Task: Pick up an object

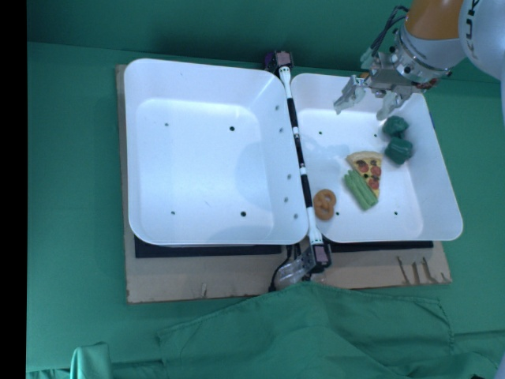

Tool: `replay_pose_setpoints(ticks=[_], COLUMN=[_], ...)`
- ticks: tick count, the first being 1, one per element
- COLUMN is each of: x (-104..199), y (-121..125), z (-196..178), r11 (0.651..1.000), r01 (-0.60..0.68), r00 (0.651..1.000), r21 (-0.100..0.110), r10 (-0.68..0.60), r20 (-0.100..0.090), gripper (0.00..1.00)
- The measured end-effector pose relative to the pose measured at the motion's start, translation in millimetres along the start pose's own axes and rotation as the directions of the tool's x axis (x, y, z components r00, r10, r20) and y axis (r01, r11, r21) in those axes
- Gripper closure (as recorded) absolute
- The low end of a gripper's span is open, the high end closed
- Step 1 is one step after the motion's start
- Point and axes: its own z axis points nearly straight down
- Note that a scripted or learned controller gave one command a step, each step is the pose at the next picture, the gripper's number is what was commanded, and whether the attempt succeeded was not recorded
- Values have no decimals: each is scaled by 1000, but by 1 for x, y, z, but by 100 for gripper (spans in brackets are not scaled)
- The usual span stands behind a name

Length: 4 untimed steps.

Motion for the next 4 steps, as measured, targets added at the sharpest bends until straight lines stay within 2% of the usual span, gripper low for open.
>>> replay_pose_setpoints(ticks=[1,2,3,4], x=[-23,-56,-58,-57], y=[-54,-71,-69,-70], z=[86,105,89,91], r11=[1000,1000,999,1000], r01=[-5,-2,-3,-3], r00=[1000,1000,1000,1000], r21=[9,-20,-32,-27], r10=[5,2,3,3], r20=[0,5,11,10], gripper=[0,0,100,0])
